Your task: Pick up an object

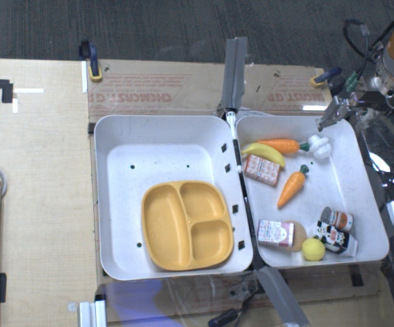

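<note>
The right bin (367, 182) holds a banana (265, 153), an orange carrot (278, 144) lying across the far end, and a white piece (319, 147) beside it. A second carrot (290, 187) lies in the middle, with a red snack packet (262, 169) to its left. Toward the near end are a pink carton (273, 232), a yellow lemon (313, 249) and a cow-print carton (336, 230). My gripper (334, 112) hangs over the bin's far right rim, above and right of the white piece, with nothing seen in it.
The left bin (115, 182) carries a yellow divided plate (186, 223). A grey metal divider post (235, 73) rises between the bins at the far side. Cables and the arm's body (387, 60) crowd the upper right corner. Blue-yellow clamps (91, 63) sit on the cardboard behind.
</note>
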